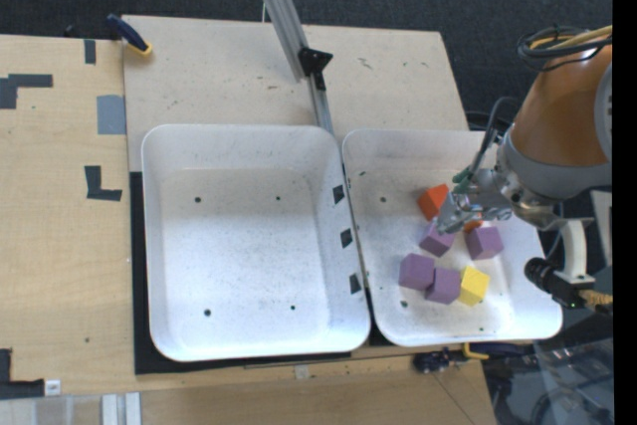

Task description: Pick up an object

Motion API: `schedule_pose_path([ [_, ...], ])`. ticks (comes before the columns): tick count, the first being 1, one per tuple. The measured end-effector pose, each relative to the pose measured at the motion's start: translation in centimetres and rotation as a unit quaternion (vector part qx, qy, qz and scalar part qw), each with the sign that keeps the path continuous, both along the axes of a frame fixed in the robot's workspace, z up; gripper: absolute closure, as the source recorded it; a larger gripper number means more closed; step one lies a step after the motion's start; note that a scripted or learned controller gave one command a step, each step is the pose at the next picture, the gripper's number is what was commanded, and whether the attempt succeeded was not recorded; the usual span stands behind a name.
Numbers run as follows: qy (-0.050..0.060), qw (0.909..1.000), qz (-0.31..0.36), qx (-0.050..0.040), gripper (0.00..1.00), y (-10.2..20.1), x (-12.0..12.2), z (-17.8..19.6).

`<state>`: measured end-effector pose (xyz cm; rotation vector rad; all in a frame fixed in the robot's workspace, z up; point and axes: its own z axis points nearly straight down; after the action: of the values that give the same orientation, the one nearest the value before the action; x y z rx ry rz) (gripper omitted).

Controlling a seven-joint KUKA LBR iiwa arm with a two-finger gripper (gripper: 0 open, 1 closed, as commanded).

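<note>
Two white bins sit side by side on the tabletop [60, 174]. The left bin [159, 154] has only dark specks on its floor. The right bin [398, 149] holds six blocks, all in its right half: one orange block [432, 201], four purple blocks, and one yellow block [475, 285].

The orange block lies farthest back, just left of the claw [462, 212]. One purple block [436, 240] lies right under the claw tip, touching or nearly touching it. A second purple block [484, 241] sits just to its right. Nearer the front, a third purple block [417, 271] and a fourth [444, 286] lie close together, and the yellow block touches the fourth on its right.

The arm [562, 129] reaches in from the right, its orange band above the grey wrist, and the claw points down among the orange block and the two rear purple ones. How wide the claw stands I cannot tell, nor whether anything is in its grip.
</note>
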<state>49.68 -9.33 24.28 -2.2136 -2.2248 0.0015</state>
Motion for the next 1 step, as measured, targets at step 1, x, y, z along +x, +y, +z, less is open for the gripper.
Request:
schedule_pose_path([
  [1,0.0,1.0,0.001,0.0002,1.0,5.78,-0.41,-1.11],
])
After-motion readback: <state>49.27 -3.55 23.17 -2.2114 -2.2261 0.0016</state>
